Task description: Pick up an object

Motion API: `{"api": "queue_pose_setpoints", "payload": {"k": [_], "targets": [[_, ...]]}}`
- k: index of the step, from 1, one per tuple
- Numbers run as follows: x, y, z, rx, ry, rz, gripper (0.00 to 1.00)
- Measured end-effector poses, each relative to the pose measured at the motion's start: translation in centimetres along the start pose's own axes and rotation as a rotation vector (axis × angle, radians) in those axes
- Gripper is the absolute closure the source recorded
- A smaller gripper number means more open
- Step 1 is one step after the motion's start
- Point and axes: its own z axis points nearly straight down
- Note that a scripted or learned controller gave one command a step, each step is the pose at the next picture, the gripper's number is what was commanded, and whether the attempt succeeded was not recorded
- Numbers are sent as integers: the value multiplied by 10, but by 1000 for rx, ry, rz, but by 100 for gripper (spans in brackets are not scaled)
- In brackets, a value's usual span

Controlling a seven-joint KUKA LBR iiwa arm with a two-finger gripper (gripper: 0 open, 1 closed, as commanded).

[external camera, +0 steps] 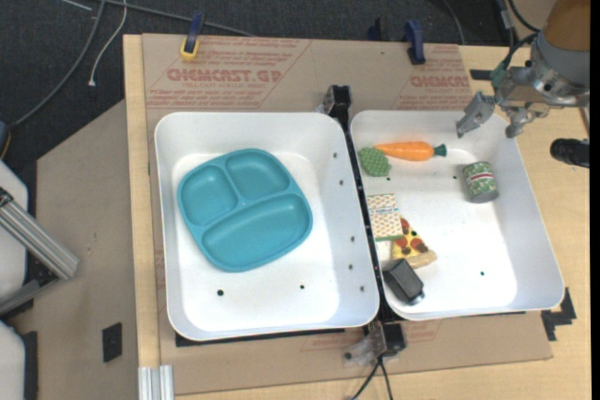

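Observation:
My gripper [494, 120] hangs over the far right corner of the right bin [511, 244], its two fingers spread open with nothing between them. Below and to its left an orange toy carrot [407, 151] lies next to a green knobbly piece [374, 162]. A small green-labelled can [480, 182] lies just in front of the gripper. Along the bin's left side sit a patterned card [383, 213], a toy pizza slice [411, 247] and a black block [405, 281].
The left bin [183, 295] holds a blue sectioned plate [246, 208]. A black divider clamp [336, 97] sits between the bins at the back. Blue clamps [193, 33] pin the cardboard base. Cables trail across the dark floor at the top left.

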Motion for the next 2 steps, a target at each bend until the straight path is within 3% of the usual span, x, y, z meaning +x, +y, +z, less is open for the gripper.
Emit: {"api": "queue_pose_setpoints", "payload": {"k": [1, 2], "targets": [[0, 3, -8, -13, -3, -3, 0], [3, 11, 35, -11, -3, -4, 0]]}}
